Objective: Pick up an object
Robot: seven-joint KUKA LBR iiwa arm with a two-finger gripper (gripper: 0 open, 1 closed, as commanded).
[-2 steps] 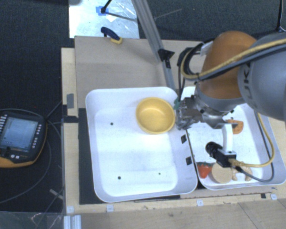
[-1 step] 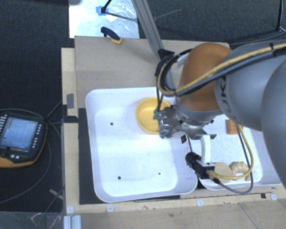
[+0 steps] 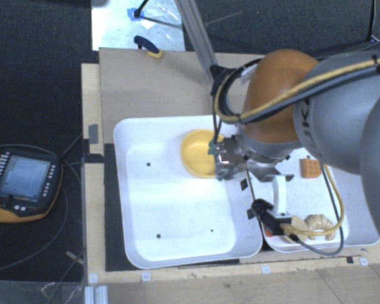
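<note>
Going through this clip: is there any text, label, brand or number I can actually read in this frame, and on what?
None can be read for certain.
Arm link: dark letters at its edge, cut off and too blurred to read.
Teach pendant on the floor: its lit screen is too small and blurred to read.
Orange block in the right bin: no legible marking.

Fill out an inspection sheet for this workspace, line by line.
Surface: brown bench bearing two shallow white bins, left bin and right bin.
Job's things: yellow bowl-like object in the left bin; orange block and tan object in the right bin.
Clutter: blue-and-yellow clamp at the bench's far edge.
Grippers: gripper sits at the yellow object's right edge; grasp unclear.
Cables: yellow and black cables loop off the arm.
Surroundings: teach pendant on dark floor.
</note>
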